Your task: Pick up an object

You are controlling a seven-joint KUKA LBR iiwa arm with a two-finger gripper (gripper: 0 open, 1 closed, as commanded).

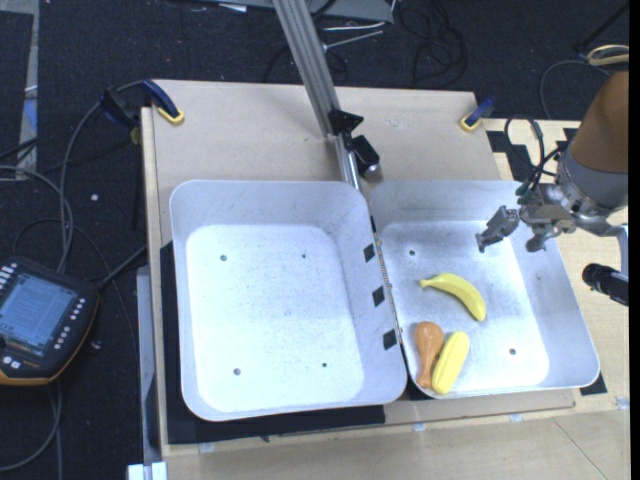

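A teach pendant [38, 318] lies on dark floor [70, 68], left.

The arm [604, 138] enters from the right edge of the frame, orange band uppermost. Its gripper [517, 230] hangs at middle right, fingers spread apart, holding nothing.

We see matt speckled white bins [270, 388] | glossy plastic-looking banana [456, 293] | pale wooden bench [250, 138] | brushed metal pole [305, 43]
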